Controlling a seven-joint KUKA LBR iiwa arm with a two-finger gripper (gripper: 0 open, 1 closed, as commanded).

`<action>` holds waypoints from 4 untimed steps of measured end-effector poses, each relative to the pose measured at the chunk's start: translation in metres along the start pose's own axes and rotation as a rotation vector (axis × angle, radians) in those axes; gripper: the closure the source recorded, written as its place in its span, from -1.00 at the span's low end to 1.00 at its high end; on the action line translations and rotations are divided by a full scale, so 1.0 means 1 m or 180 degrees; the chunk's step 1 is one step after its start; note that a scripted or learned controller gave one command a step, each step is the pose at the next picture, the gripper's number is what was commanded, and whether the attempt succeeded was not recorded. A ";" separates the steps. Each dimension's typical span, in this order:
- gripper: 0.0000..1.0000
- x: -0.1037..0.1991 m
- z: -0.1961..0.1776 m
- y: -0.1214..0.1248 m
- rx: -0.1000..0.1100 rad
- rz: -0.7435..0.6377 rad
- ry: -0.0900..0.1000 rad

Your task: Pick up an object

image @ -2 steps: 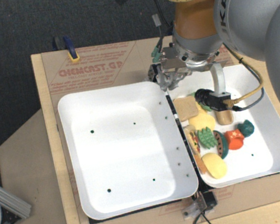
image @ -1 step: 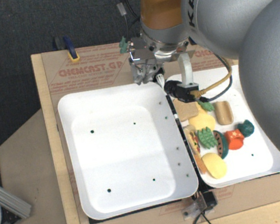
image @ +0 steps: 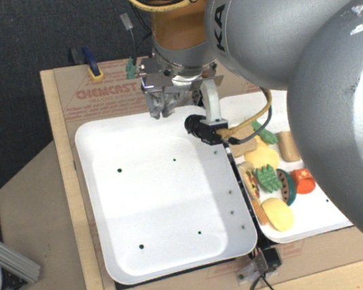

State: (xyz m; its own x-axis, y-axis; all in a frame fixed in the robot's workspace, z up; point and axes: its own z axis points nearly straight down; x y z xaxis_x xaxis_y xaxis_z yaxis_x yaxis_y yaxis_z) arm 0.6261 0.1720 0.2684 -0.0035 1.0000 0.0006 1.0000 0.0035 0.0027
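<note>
Objects for picking lay clustered in the right bin [image: 319,224], against its left wall: a yellow piece [image: 262,157] near the top of the cluster, a green ridged piece [image: 267,177] just below it, a red piece [image: 304,181] to the right of these, and a second yellow piece [image: 280,214] lowest in the group. A small green item [image: 266,135] sat above the cluster, and a tan item [image: 288,146] lay beside it, partly hidden by the arm [image: 300,31]. A dark-rimmed slice-like piece [image: 286,187] lay between the green ridged piece and the red piece; its exact nature could not be determined.

The left bin [image: 162,192] adjoined the right bin, the two walls touching along the centre line.

The gripper [image: 162,110] was positioned over the far edge of the left bin, near its upper rim, below the orange band [image: 180,10] of the wrist. The opening of the gripper could not be determined, and no object was seen in it. A black fitting [image: 199,127] with a cable [image: 251,126] hung beside the wrist, over the divide between the bins.

The bins rested on a brown board [image: 79,192] with red lettering along its far edge. A blue and yellow clamp [image: 92,63] gripped that far edge.
</note>
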 end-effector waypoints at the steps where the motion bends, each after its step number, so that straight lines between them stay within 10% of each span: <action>1: 1.00 -0.001 -0.011 0.001 -0.0009 0.0001 -0.0001; 4: 1.00 0.022 -0.060 -0.014 -0.0012 0.0002 0.0000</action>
State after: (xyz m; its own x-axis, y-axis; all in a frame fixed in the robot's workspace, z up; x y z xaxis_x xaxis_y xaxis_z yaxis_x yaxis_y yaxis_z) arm 0.6120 0.1937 0.3286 -0.0027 1.0000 0.0005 1.0000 0.0027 0.0063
